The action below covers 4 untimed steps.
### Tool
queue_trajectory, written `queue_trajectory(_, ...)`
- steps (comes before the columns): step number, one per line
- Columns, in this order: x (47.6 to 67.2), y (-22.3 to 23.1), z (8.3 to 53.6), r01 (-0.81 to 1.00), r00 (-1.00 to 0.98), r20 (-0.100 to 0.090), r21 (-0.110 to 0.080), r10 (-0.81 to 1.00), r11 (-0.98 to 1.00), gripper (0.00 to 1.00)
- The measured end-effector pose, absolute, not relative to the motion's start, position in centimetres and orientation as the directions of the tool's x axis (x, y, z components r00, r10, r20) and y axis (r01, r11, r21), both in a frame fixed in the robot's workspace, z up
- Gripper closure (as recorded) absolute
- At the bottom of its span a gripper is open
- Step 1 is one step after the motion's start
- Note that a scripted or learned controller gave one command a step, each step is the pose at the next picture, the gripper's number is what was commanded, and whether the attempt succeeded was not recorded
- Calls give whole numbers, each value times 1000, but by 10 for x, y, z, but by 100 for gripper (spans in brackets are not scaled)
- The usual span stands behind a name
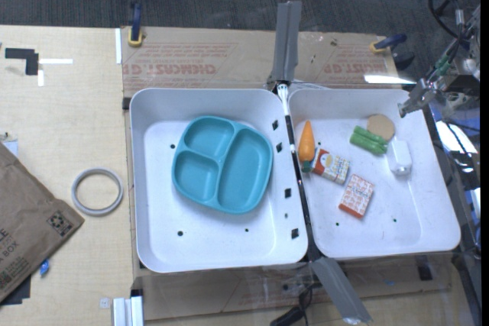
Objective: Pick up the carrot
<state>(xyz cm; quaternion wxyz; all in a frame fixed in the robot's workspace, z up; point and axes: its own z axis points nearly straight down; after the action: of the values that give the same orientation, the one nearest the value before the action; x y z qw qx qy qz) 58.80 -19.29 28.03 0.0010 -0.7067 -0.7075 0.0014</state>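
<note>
**Arm parked at the rim, carrot waiting across the bin**

The gripper sits off at the far right corner of the right bin, just over or outside its rim, and from here it reads as little more than a small grey tip on a tangle of cables and hardware. I cannot tell how it is set; it is too small and too cluttered to make out. Nothing looks to be carried in it.

Working outward from there, the closest things in that bin are a round tan piece and a green vegetable touching it, then a small white block near the right wall. Further in lie two small printed cartons, one next to the carrot and one nearer the middle of the floor.

The carrot is at the opposite side of the same bin, lying along the left wall beside the divider, its narrow end pointing away from me, its lower end just touching or almost touching the nearer carton. It is well apart from the gripper.

My reading is that the pick has not begun and this is the approach stage. The next move calls for travelling left across the bin, over the green and tan pieces, then descending on the carrot. The wall and that carton leave little room, so closing across its width looks awkward.

The left bin holds a blue divided plate.
</note>
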Motion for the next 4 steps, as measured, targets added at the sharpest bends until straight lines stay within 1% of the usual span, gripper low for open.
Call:
queue_trajectory(1,627,-109,274,779,-628,-1,0,779,628,0)
queue_trajectory(2,633,-56,204,697,-717,0,-1,697,717,0)
queue_trajectory(3,609,-96,105,595,-804,0,0,595,804,0)
queue_trajectory(4,652,-78,192,724,-690,-3,1,724,690,0)
